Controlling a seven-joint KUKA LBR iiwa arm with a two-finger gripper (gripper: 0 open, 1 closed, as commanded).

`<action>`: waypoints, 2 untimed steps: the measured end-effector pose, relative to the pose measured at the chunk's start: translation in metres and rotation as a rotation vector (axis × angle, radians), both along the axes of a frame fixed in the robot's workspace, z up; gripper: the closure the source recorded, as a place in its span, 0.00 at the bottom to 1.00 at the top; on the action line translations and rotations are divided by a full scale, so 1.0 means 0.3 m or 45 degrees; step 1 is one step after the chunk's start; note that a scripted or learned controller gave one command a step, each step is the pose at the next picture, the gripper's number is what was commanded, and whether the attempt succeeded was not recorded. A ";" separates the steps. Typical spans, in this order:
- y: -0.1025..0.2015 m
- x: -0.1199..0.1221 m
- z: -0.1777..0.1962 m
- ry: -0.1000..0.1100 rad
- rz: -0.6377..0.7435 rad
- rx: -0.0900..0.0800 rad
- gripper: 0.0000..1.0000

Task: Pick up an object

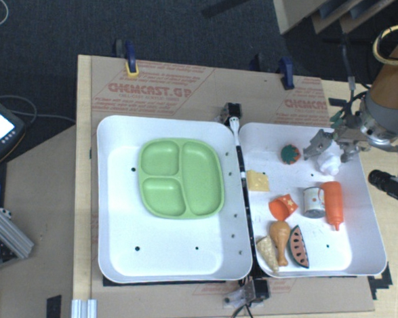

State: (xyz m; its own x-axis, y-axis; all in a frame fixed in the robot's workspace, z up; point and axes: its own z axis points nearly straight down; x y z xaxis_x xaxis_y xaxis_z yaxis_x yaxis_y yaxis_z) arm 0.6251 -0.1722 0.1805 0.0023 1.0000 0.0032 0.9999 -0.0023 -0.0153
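The two-finger gripper (330,145) is hanging over the far right part of the right-hand shallow white bin (364,249), and its grey fingers are reaching down toward a small crumpled white object (329,162) lying just beneath them. Whether the jaws are standing wide or narrow I cannot tell, since the metal parts are blurring into that white lump; nothing is visibly sitting between them.

The placing suggests the arm is lining up on the white lump as its pick, it being the nearest loose thing with open floor around it.

Just to its left a small round green-and-red toy ball (290,154) is resting. Nearer the camera, an orange plastic carrot (333,203) is lying touching a short silver tin can (312,201), with an orange-red wedge (282,207) and a pale yellow cheese slice (257,181) beside them. A tan toy drumstick (280,239) and a dark watermelon slice (299,247) are crowding the near edge. None is blocking the descent.

The left-hand shallow white bin (114,203) is holding a light green divided plate (182,178).
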 end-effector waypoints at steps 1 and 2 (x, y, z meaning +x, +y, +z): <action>0.000 0.011 0.029 -0.019 0.003 -0.004 0.00; 0.006 0.008 -0.112 -0.014 0.004 -0.003 0.00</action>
